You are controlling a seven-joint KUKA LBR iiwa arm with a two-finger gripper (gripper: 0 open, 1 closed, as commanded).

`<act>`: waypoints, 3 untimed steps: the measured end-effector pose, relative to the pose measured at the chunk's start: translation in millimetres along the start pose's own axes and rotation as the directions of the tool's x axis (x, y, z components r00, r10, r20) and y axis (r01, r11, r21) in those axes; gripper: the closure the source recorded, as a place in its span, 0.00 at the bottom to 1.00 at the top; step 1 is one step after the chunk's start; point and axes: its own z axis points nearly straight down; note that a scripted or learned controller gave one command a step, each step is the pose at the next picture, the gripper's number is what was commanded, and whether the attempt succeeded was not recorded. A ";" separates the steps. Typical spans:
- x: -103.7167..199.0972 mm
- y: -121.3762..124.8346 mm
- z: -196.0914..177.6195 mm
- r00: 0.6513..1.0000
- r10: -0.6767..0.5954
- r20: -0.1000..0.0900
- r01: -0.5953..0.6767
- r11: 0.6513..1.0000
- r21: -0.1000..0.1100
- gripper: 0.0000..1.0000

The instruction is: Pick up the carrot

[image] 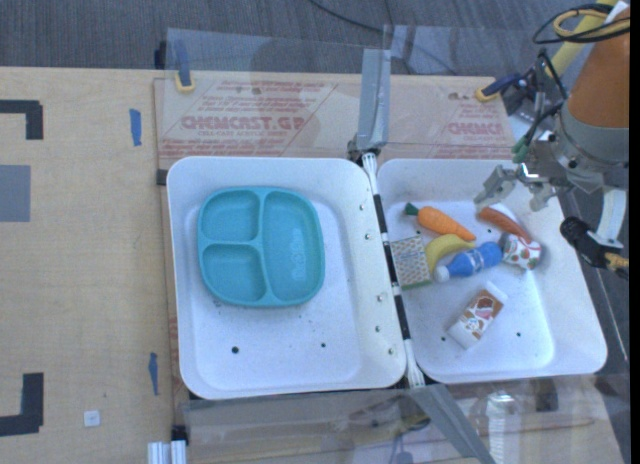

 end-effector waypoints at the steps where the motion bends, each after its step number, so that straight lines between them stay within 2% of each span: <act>1: 36.1 61.9 117.3 0.998 -0.064 0.004 0.064 0.998 -0.009 0.00; 2: 37.0 63.1 106.2 0.998 -0.066 0.004 0.066 0.998 -0.013 1.00; 3: 37.1 62.9 106.7 0.998 -0.066 0.004 0.066 0.998 -0.012 0.00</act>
